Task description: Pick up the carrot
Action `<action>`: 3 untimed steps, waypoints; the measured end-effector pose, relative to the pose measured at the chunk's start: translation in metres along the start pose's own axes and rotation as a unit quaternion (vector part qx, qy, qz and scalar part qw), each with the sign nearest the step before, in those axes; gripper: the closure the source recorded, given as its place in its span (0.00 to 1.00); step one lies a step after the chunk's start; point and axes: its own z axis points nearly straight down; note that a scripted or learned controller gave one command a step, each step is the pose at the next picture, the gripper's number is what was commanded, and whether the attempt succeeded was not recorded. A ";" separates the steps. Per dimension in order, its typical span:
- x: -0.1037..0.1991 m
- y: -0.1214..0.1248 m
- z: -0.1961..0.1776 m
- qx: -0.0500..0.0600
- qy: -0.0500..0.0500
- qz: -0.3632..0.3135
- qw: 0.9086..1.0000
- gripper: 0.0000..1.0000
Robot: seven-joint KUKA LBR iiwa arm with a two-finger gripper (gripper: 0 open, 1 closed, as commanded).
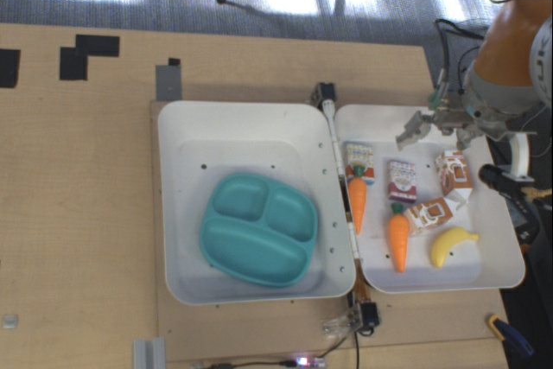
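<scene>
Two orange carrots with green tops lie in the right bin (pixel 497 272). One carrot (pixel 356 201) rests against the bin's left wall; the other carrot (pixel 397 242) lies nearer the front. My gripper (pixel 439 129) hovers over the back of the right bin, up and to the right of both carrots and well apart from them. It is open, with nothing between its fingers.
Several small snack cartons (pixel 402 180) and a yellow banana (pixel 451 244) share the right bin with the carrots. A teal divided plate (pixel 259 229) lies in the left bin (pixel 186 186). Cables run along the bench's right edge.
</scene>
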 end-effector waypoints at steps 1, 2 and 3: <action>0.019 -0.054 0.099 0.000 0.000 -0.024 1.000 0.00; 0.045 -0.122 0.105 -0.005 -0.001 -0.030 1.000 0.00; 0.047 -0.119 0.093 -0.007 0.001 -0.032 0.999 1.00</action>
